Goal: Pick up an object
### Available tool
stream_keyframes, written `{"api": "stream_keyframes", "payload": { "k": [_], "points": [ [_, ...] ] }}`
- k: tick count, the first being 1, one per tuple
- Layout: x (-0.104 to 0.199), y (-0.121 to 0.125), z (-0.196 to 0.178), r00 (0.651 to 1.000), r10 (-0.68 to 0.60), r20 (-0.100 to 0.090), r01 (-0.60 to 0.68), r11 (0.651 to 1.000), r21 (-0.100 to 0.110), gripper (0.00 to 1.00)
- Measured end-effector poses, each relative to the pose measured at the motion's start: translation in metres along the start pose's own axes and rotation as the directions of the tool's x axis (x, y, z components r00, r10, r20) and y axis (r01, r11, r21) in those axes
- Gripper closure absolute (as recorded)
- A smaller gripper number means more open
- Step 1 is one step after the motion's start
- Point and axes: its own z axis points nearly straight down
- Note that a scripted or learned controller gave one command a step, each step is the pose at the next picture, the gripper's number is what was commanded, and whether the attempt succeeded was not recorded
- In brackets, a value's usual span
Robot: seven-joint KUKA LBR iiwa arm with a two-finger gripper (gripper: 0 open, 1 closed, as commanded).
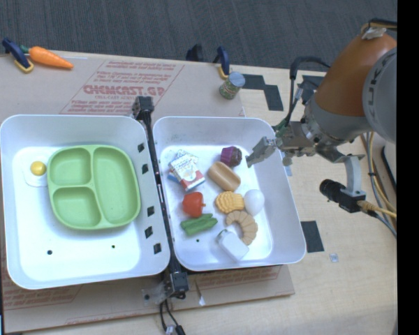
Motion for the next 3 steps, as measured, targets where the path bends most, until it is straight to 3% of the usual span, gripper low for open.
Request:
{"api": "stream_keyframes", "payload": {
  "k": [1,2,3],
  "points": [
    [-0.010,-0.008,0.142,1.000,-0.003,-0.008,0.003,1.000,-0.004,0.00],
    [-0.011,-0.007,0.131,1.000,-0.008,-0.003,0.008,1.000,-0.008,1.00],
    [0.021,0.023,0.010,1.000,0.000,0.001,0.000,1.000,-0.004,1.00]
  ]
}}
